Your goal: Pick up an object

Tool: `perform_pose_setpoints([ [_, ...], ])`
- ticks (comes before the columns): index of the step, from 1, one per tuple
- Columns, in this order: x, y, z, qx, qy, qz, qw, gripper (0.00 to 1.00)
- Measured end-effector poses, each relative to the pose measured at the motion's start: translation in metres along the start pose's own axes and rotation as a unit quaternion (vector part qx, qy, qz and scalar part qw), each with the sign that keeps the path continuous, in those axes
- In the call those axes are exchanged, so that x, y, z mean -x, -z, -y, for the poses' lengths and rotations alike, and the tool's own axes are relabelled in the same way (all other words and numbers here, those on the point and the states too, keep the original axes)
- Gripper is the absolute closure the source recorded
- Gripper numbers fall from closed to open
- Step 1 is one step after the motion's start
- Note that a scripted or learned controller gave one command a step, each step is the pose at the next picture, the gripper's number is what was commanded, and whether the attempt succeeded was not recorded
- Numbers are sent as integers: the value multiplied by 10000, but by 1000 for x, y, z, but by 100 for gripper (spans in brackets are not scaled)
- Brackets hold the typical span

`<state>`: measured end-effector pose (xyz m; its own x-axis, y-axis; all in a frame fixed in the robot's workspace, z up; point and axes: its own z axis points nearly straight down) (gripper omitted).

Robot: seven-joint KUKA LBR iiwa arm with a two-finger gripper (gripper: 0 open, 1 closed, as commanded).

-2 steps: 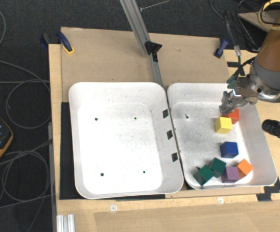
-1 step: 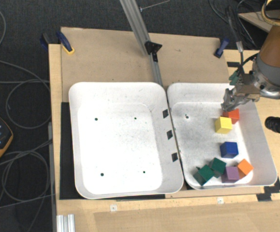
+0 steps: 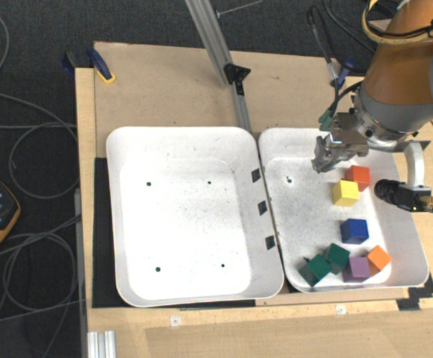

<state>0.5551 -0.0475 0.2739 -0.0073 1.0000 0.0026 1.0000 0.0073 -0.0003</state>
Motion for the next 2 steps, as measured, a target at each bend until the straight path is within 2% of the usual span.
perform_pose_setpoints([
  [1,-40,-10,-14,5,-8,8,10000,100],
  [2,-93,-25,-36,6,-5,6,10000,100],
])
